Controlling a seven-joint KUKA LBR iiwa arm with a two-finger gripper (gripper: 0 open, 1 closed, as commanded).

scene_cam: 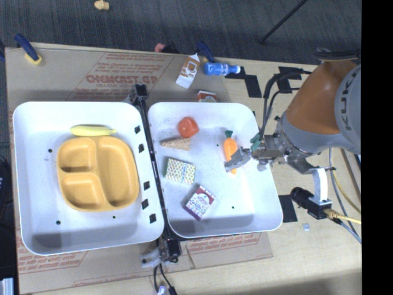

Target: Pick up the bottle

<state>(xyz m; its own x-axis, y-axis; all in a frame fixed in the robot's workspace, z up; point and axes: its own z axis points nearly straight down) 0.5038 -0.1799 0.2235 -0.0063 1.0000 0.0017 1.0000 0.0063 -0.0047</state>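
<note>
**Two bins on the bench, pincer over the right one**

In the left bin (pixel 24 165), a yellow divided tray (pixel 97 172) sits near the middle, three compartments showing, all bare. A banana (pixel 93 129) lies just behind the tray, close to its far edge, lengthwise across the bin.

In the right bin (pixel 264 201): a red tomato-like piece (pixel 188 126) toward the far side; a tan wedge (pixel 176 143) just in front of it; a small green-patterned packet (pixel 180 171) near the centre; a purple and white carton (pixel 199 201) tilted, toward the near side. An orange carrot (pixel 229 147) with a green top lies at the right of the bin.

Pincer (pixel 236 160) hangs low over the right bin's right side, just beside the carrot, possibly touching it. Fingers too blurred: cannot tell whether clenched or released, and nothing reads clearly as held. Arm (pixel 319 109) comes in from the right, orange band above the wrist.

Bottle (pixel 218 69), blue, lies on its side on the bench beyond the right bin's far edge, outside both bins, well apart from the pincer. A small white carton (pixel 187 71) rests just left of it.
</note>
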